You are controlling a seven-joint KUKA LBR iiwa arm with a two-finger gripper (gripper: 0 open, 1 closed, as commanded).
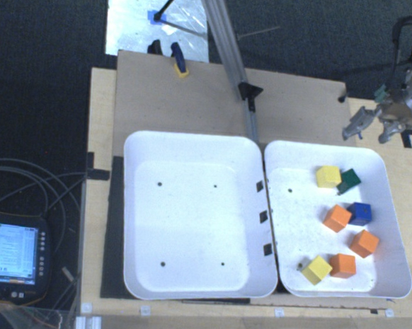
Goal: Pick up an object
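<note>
The right white bin point(394, 210) holds several small cubes. At its back lie a yellow cube point(328, 176) and a green cube point(349, 181), touching each other. An orange cube point(337, 217) and a blue cube point(360, 213) sit mid-bin, with another orange cube point(364, 243) just in front of them. A third orange cube point(343, 265) and a second yellow cube point(317, 269) rest near the front wall. My gripper point(373, 129) hangs above the bench just behind the right bin's back rim, open, with nothing between its fingers.
The left white bin point(195, 216) stands beside the right one. A grey slanted pole point(229, 45) ends at a black clamp near the bins' back edge. A yellow-and-blue clamp point(179, 59) lies at the bench's back. A teach pendant point(11, 255) with cables sits lower left.
</note>
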